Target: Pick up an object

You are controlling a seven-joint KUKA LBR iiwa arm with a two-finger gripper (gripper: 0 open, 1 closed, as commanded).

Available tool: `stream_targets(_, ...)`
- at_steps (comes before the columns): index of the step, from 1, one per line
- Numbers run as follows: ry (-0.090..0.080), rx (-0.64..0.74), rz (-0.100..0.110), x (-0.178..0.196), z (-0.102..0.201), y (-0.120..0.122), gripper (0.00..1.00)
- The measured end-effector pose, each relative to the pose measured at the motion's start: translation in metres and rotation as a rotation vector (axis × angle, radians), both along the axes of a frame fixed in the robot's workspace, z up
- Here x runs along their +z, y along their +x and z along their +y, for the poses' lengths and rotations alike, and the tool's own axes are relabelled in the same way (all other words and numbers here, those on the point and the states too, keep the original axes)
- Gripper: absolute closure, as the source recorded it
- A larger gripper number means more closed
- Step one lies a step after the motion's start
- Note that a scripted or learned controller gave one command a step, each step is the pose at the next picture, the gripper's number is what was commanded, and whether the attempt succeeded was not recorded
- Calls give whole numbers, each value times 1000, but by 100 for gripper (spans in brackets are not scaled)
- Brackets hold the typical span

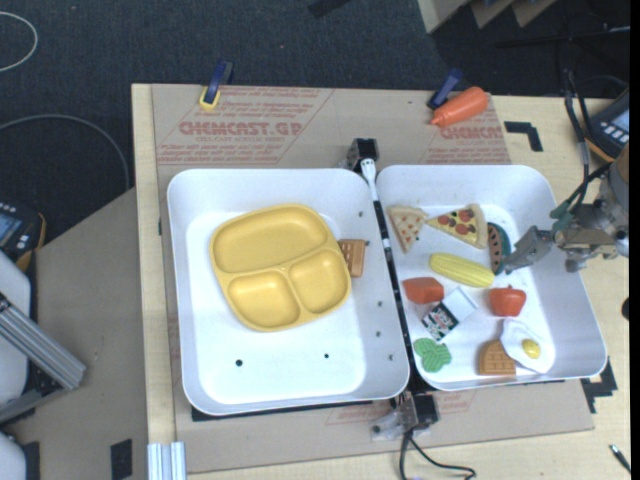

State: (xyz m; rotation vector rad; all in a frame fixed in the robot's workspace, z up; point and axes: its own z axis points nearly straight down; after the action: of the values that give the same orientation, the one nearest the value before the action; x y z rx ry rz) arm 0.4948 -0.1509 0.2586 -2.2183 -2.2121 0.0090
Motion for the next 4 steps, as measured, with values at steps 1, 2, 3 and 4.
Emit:
stream_targets(1, -2, 3, -11, 5, 0, 2, 0)
stream_targets(2, 0, 2, -4, -38, -2, 0, 0)
stream_targets(3, 1, 2, -2, -102, 0, 1, 0)
stream_targets(4, 0, 2, -4, -144, 0, -1, 0)
